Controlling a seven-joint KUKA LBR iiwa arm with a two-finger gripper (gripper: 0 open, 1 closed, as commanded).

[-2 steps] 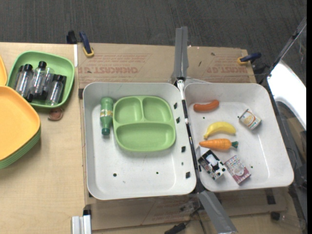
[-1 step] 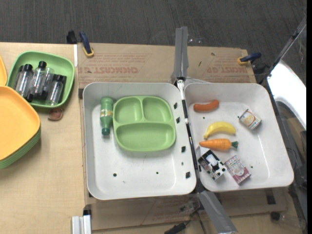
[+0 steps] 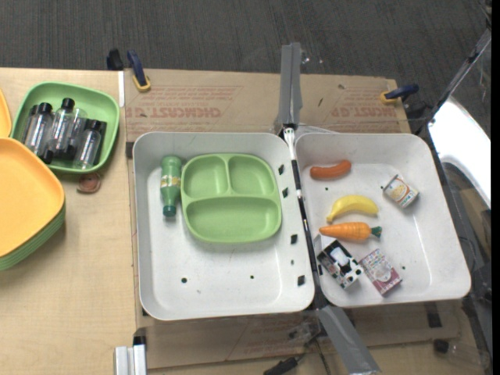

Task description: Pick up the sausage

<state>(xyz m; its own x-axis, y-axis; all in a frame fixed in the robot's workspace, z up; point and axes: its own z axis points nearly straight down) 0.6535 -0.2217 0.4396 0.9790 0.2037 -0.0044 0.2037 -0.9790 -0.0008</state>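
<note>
The sausage (image 3: 330, 169) is an orange-red, slightly curved link. It lies flat on the floor of the right bin (image 3: 437, 209), in its back left part, close to the wall shared with the left bin. Nothing rests on it or touches it. A yellow banana (image 3: 353, 206) lies just in front of it, a small gap away.
An orange carrot (image 3: 348, 230), a small carton (image 3: 399, 191), a pink box (image 3: 380, 271) and a black-and-white box (image 3: 340, 264) share the right bin. The left bin (image 3: 219, 287) holds a green divided plate (image 3: 231, 197) and a green bottle (image 3: 170, 184). Left of the bins sit a green tray of vials (image 3: 66, 127) and stacked orange plates (image 3: 23, 201).
</note>
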